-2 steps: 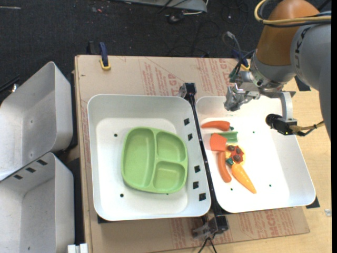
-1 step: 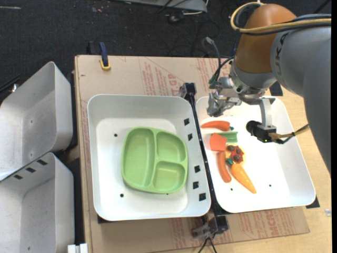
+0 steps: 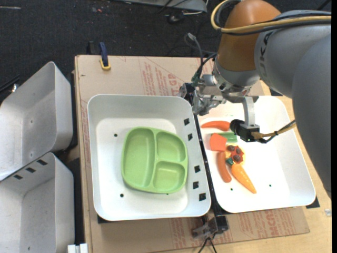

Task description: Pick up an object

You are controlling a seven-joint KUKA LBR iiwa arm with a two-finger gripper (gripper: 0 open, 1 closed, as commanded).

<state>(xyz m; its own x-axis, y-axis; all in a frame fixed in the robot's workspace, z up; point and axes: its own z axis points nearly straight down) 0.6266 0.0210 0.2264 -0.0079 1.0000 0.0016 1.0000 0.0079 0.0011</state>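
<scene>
- The gripper point(image 3: 202, 102) hangs over the far left corner of the right bin point(image 3: 287, 162), just beside the wall where it meets the left bin point(image 3: 102, 157). Whether it is open or closed cannot be told.
- The toy foods lie bunched along the right bin's left side.
- A red-orange pepper point(image 3: 216, 124) is nearest the gripper.
- Next comes an orange block point(image 3: 217, 142) with a green piece point(image 3: 228, 136) touching it.
- A small mixed-colour piece point(image 3: 235, 153) lies further forward.
- A red sausage point(image 3: 225, 170) and an orange carrot point(image 3: 244, 177) lie side by side nearest the front.
- The sausage lies near the left wall.
- From the bunch to the right wall the bin floor is open white.
- The left bin holds a green divided plate point(image 3: 155, 161) in its middle, with open floor between the plate's edge and every wall.
</scene>
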